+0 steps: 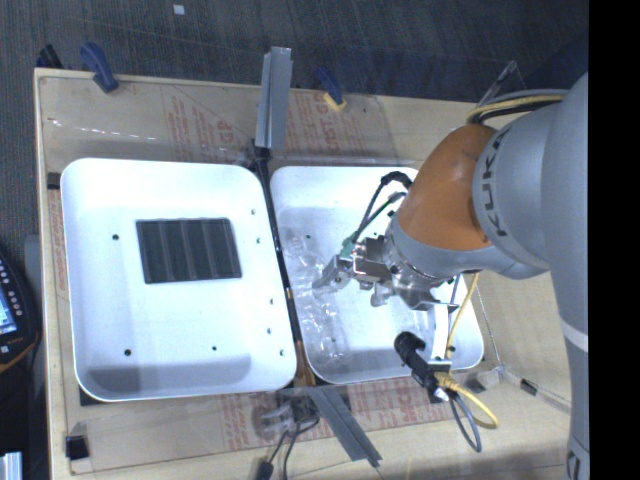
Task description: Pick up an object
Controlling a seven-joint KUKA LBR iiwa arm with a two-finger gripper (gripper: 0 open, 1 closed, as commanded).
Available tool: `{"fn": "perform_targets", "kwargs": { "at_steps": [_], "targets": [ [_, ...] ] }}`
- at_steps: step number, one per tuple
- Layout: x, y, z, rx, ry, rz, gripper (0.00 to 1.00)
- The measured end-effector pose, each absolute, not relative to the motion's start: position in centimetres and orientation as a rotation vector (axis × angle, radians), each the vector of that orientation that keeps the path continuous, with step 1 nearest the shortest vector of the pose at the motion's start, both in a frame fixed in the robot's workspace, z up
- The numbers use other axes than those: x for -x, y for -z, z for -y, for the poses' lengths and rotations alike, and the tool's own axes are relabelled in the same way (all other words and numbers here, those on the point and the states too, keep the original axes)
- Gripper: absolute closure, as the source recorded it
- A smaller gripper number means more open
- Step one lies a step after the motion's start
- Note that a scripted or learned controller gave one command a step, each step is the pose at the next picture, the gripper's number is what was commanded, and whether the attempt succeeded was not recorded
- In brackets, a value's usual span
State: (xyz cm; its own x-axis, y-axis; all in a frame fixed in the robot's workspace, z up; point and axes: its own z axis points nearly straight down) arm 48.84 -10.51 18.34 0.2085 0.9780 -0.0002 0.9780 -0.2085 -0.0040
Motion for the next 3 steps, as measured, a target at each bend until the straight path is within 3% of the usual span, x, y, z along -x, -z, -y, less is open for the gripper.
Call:
{"fn": "perform_targets", "kwargs": {
  "at_steps": [1,2,3],
  "targets": [
    [-51.1,-19.1,12.9,2.355,0.000,2.078,0.00],
    [-47.6,-19.5,10.9,2.403,-0.003,2.019,0.00],
    [-52.1,-20.0,19.5,2.421,-0.001,2.001,0.00]
  ]
}}
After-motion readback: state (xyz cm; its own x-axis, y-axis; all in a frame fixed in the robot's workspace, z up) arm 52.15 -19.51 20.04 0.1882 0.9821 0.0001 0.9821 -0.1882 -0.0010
